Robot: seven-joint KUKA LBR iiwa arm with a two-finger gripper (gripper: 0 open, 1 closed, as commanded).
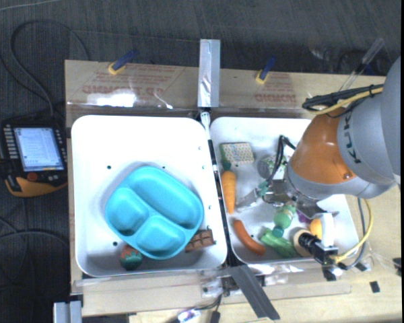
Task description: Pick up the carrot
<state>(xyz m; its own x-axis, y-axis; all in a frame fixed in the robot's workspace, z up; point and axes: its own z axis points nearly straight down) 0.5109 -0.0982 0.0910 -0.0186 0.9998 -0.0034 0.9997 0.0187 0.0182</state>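
Reaching in from the right, the arm point(363, 140) hangs over the right bin point(337, 128), its orange band above the wrist covering much of the bin's middle. The gripper point(273, 192) sits low over the bin's centre, amid a cluster of small items; whether it is wide, narrow or holding anything cannot be told, since the wrist and clutter hide that part.

The carrot point(228, 189) lies in the right bin along its left wall, running lengthwise up and down the view, its green top end toward the far side. It is just left of the gripper and apart from it. Behind the carrot sits a pale sponge point(238, 153). Toward the bin's near edge lies a sausage point(247, 237), and beside it a green vegetable point(277, 239).

The left bin point(94, 147) holds a blue divided tray point(155, 210), tilted across its middle. A small round toy point(130, 256) sits at the tray's near-left corner, and a brown piece point(200, 239) shows at its near-right edge.

A pendant point(30, 155) rests on the floor left of the bench.
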